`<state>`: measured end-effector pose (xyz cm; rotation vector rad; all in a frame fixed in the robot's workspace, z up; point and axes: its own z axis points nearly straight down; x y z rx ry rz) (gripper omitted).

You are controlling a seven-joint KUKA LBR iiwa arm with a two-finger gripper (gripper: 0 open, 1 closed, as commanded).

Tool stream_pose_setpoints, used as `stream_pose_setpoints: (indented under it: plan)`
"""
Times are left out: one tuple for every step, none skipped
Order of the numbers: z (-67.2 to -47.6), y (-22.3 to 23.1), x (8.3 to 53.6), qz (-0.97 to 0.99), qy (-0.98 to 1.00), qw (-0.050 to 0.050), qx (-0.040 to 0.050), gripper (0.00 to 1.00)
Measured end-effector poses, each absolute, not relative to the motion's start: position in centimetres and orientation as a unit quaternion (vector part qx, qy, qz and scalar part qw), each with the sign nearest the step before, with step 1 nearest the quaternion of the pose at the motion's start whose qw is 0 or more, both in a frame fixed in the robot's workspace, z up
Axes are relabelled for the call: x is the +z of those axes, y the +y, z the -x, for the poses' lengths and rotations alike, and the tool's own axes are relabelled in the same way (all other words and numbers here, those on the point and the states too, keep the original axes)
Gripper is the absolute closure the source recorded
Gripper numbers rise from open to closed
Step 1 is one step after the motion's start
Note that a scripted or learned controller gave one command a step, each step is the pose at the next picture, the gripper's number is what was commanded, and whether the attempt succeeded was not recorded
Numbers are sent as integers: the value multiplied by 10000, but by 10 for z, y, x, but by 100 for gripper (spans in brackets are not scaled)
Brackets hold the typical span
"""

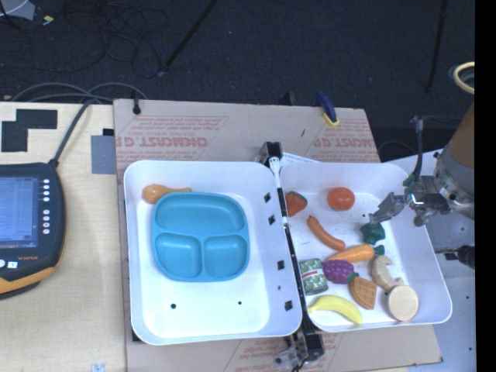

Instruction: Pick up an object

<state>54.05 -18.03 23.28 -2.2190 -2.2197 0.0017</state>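
My gripper point(403, 210) hangs over the right edge of the right bin point(434, 281), open, with nothing between its fingers. One finger point(385, 206) reaches left, just above a small dark green toy point(373, 231). Toy foods lie in this bin: a tomato point(340, 198), a strawberry point(295, 202), a sausage point(325, 232), a carrot point(356, 253), purple grapes point(338, 270), a small can point(312, 275), a banana point(335, 308), a waffle piece point(363, 291), a beige mushroom-like piece point(382, 270) and a round cookie point(403, 302).
The left bin point(194, 316) holds a blue divided plate point(200, 235) and an orange drumstick-like toy point(163, 193) at its back left corner. A black divider point(283, 239) runs between the bins. A teach pendant point(27, 215) lies at the far left.
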Motion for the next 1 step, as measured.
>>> stream_pose_setpoints:
  plan:
    - [-515,-66,199,7039,-7102,53,11,0]
